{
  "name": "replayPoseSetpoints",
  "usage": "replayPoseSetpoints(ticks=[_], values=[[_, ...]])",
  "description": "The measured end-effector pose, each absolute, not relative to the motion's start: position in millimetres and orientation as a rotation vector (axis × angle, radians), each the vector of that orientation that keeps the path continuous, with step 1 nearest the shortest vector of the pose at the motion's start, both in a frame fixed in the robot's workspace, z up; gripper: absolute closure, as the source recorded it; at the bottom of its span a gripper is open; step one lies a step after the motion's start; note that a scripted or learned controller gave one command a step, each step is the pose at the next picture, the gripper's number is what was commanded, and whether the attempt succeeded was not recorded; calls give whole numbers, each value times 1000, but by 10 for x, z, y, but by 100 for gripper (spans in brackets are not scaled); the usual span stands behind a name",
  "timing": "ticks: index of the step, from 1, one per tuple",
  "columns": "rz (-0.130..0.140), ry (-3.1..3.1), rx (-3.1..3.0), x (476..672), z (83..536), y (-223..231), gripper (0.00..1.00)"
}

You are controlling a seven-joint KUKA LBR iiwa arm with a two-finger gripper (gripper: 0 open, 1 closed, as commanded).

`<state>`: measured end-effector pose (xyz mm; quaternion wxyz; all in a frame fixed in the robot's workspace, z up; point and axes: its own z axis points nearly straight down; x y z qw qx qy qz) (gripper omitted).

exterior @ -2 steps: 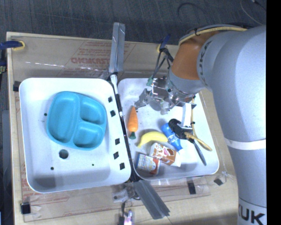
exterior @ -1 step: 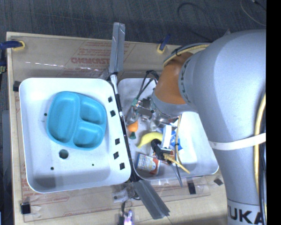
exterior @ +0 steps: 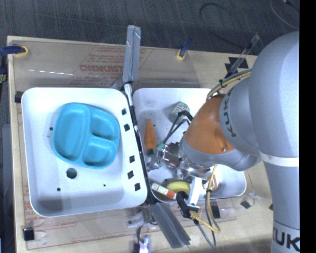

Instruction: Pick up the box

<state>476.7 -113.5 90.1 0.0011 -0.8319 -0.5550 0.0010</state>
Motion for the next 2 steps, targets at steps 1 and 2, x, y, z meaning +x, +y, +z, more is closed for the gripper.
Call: replayPoseSetpoints(ticks=[1,2], values=[[6,-1750,-2604,4775,972,-1128,100],[4,-2405,-2018,4776,1894,-161,100]])
